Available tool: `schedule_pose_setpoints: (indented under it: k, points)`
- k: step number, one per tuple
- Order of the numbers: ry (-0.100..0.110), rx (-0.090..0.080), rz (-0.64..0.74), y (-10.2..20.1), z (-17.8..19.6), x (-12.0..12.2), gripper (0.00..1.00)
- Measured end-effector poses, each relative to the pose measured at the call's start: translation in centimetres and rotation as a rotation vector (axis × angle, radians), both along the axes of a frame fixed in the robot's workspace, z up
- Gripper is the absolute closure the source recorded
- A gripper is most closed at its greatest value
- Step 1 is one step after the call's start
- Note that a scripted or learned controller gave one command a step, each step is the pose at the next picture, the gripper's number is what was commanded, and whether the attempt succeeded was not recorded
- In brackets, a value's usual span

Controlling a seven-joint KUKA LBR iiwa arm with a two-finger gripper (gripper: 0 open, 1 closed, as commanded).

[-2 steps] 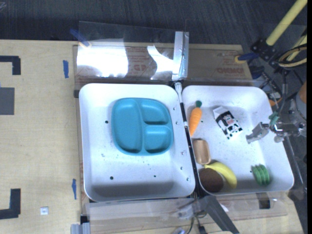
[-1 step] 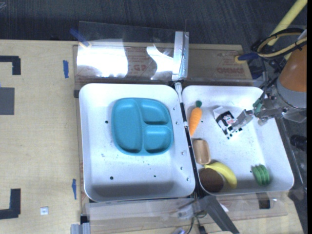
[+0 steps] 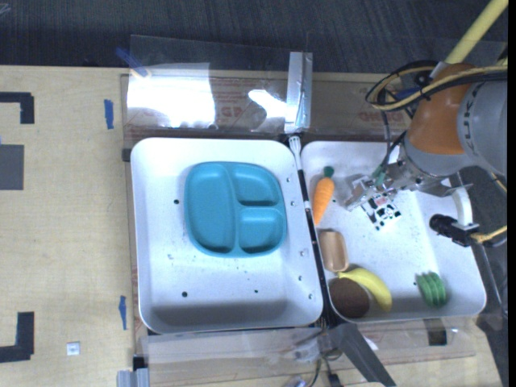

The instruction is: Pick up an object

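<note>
1. Left shallow white plastic bin (image 3: 153,216): held one teal three-compartment plastic plate (image 3: 235,208), lying flat near the bin's middle.
2. Right shallow white plastic bin (image 3: 463,297): held the loose items listed below.
3. Orange toy carrot with a green top (image 3: 322,197): lay along the right bin's left wall, green end toward the far side.
4. Small tan rectangular block (image 3: 333,250): lay just below the carrot, near the same wall.
5. Yellow toy banana (image 3: 372,285): lay in the bin's near-left area, touching the item below.
6. Dark brown round object (image 3: 351,297): sat in the near-left corner, against the banana.
7. Green ridged toy vegetable (image 3: 431,288): lay toward the near-right corner, well apart from the others.
8. Grey arm with an orange band (image 3: 439,127): reached in from the right.
9. Two-finger gripper (image 3: 372,193): hovered over the right bin's far-middle area, right of the carrot; nothing visible between its fingers; whether spread or closed could not be told.
</note>
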State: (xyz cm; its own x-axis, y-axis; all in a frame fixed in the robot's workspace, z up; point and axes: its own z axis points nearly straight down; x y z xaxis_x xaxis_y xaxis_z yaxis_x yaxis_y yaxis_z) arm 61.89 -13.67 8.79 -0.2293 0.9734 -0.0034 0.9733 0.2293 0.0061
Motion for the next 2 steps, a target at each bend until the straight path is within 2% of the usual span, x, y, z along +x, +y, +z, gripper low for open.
schedule_pose_setpoints:
  k: [1, 2]
  points:
    - [-0.002, 0.000, -0.001, 0.0, 1.0, 0.0, 1.00]
    - [-0.002, 0.005, -0.003, 9.8, 12.5, 3.1, 1.00]
